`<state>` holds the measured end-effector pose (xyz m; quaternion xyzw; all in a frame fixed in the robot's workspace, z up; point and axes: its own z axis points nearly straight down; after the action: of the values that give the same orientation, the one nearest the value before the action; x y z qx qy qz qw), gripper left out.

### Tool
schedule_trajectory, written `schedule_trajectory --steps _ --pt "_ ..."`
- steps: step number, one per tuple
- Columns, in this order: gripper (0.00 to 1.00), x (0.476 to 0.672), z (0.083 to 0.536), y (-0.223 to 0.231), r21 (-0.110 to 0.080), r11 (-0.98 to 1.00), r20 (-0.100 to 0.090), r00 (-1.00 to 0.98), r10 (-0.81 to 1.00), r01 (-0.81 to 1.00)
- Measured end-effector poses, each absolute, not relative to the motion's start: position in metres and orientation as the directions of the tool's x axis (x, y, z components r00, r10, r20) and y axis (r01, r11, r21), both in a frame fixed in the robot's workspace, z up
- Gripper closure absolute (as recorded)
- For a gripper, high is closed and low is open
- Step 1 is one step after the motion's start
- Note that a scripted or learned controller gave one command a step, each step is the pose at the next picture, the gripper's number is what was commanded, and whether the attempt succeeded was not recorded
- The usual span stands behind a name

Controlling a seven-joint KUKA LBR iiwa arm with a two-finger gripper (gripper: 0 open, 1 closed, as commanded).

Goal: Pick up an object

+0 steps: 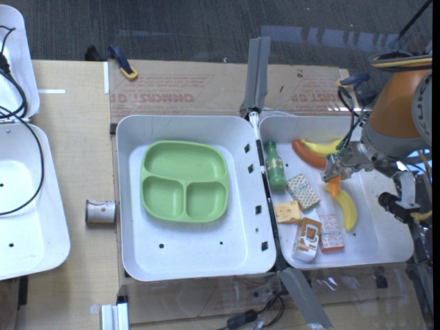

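In the camera view, two white bins sit side by side on the counter (75, 108). The left bin (130, 205) holds a green divided plate (184, 181), lying flat near its middle. The right bin (385, 246) holds the small items. At its 9 o'clock side a green bottle (275, 167) lies lengthwise against the wall. Toward 12 o'clock lie a red-orange pepper (307, 154) and a yellow banana (323, 145), touching each other. Near the bin's middle sits a patterned packet (303, 190), with a yellow cheese wedge (288, 212) just beside it at 7 o'clock. Toward 6 o'clock lie a white and orange carton (307, 239) and, touching it at 3 o'clock, a small red and white box (332, 233). A second banana (347, 210) lies at the 3 o'clock side of the packet, with an orange carrot (333, 186) at its upper end.

The arm (405, 105) reaches in from 3 o'clock, and its end effector (335, 169) is low in the right bin, right over the carrot's top end; whether its fingers are apart or together cannot be told, nor whether it touches the carrot.

On the counter at 9 o'clock of the left bin lies a small can (101, 212) on its side. Toward 11 o'clock lies a blue and yellow clamp (122, 62).
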<state>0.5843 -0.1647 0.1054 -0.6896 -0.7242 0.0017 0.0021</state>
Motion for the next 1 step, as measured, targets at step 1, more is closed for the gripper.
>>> schedule_trajectory --steps 1 --pt "1.00 0.6083 0.1421 -0.1703 0.000 0.368 -0.001 -0.368 0.930 0.930"
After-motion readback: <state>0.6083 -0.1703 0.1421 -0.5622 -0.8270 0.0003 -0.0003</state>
